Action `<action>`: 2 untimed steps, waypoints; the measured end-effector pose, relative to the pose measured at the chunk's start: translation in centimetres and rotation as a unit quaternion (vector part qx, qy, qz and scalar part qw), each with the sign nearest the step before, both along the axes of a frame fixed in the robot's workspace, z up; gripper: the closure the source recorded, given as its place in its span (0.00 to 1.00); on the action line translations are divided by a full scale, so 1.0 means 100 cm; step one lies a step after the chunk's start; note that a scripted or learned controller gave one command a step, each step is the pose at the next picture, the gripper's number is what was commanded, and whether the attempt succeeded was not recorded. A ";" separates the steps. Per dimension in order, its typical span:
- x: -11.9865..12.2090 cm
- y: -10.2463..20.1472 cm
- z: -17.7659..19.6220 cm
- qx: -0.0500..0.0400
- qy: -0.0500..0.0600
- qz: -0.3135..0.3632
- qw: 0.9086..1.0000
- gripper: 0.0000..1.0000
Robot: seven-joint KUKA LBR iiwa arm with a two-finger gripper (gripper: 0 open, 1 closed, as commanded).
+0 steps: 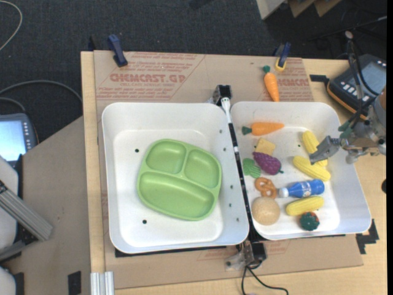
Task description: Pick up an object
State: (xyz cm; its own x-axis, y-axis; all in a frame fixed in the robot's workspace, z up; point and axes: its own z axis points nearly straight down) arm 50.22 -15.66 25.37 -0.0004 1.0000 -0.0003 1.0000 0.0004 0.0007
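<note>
The end effector (322, 152), a grey metal assembly entering from the right, hangs low over the right side of the right bin (353, 192); whether it is open or closed cannot be told, and no item is seen gripped. Directly beside its tip lie two ridged yellow corn cobs: an upper corn cob (310, 142) and a longer lower corn cob (312, 168), the tip overlapping the gap between them. Below these rests a blue bottle (302, 189) with a white neck, lying on its side, and under it a smooth yellow banana-shaped piece (304, 205) touching a small red and green fruit (309, 220). Further left sit a round beige ball (266, 211), a brown pretzel (265, 185), a knobbly purple grape bunch (267, 162), a green leaf-shaped piece (251, 168), a pale yellow wedge (265, 145), and a tapered orange carrot (264, 128) near the bin's upper wall. The left bin (120, 165), of the same glossy white plastic with rounded corners, holds a matte green divided plate (178, 179) with three compartments. A second carrot (271, 83) lies outside the bins on the brown cardboard-covered worktop (153, 78), near a blue clamp (282, 55); another blue clamp (116, 49) grips the sheet's upper left edge.
</note>
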 end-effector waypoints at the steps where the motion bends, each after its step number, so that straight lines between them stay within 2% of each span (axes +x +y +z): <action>1: 0.035 -0.033 -0.097 0.001 0.004 -0.001 1.000 0.00; 2: 0.051 -0.054 -0.173 0.001 0.002 0.000 1.000 0.00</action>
State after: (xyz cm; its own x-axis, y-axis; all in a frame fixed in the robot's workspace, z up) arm 55.33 -21.07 8.07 -0.0001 1.0000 0.0022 1.0000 0.0002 -0.0042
